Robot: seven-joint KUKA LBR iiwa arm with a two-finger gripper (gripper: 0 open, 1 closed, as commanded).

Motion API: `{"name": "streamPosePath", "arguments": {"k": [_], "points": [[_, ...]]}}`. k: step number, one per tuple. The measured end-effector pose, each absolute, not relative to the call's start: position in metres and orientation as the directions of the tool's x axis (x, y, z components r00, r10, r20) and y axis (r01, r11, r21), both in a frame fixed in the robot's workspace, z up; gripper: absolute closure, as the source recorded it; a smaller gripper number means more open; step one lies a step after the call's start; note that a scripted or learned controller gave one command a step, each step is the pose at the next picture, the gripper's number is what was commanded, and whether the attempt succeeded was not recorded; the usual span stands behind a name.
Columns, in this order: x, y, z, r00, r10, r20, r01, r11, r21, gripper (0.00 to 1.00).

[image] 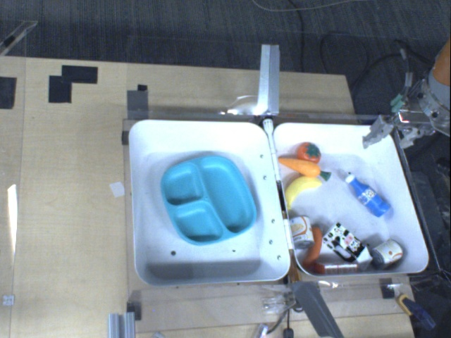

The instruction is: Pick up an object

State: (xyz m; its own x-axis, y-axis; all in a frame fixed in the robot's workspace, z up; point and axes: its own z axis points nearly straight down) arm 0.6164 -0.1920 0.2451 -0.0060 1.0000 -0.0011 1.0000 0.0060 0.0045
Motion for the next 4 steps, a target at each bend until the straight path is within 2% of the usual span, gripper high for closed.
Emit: {"name": "streamPosePath", "arguments": {"k": [1,2,3,4], "points": [[0.611,-0.198,0.149,-0.252,0.968,-0.002,0.968,0.252,0.004,0.0],[0.571,-0.205,0.089,-0.069,0.998,-0.002,0.998,0.069,0.011,0.0],[0.574,-0.203,0.101,-0.073,0.997,-0.003,0.997,0.073,0.018,1.0],[0.593,-0.165,0.2,0.068,0.998,-0.001,0.998,-0.068,0.007,1.0]]}}
